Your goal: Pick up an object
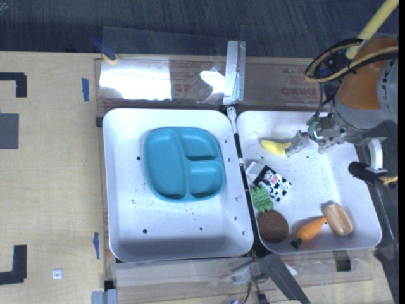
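Hovering over the upper part of the right shallow white bin, my end effector sits right at the yellow plastic banana; whether it is released or clenched I cannot tell, as my grey wrist hides much. Banana's long axis runs roughly left to right, near that bin's top left. Lower down lie a black-and-white patterned box, a green leafy toy, a brown round ball, an orange carrot and a tan bread roll. Left white bin holds a blue divided tray, on my pale wooden bench.
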You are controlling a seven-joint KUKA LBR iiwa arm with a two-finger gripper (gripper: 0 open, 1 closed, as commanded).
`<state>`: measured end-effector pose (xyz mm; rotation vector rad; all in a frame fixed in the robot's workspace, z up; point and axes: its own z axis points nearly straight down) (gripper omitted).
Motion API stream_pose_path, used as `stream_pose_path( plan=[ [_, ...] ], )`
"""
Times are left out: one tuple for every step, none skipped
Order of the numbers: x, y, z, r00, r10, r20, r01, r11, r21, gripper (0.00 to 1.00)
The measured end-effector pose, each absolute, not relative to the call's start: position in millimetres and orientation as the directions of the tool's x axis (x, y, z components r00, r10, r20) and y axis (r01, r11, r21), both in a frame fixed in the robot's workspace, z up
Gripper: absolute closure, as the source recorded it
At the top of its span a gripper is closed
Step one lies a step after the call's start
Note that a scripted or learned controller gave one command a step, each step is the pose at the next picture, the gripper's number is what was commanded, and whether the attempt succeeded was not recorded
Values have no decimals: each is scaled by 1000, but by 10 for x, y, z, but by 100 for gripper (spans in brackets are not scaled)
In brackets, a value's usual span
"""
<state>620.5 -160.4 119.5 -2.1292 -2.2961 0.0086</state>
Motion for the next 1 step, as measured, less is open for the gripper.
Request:
stream_pose_path(
  plan=[
    [6519,-965,864,-242,970,-1,970,242,3,0]
  ],
)
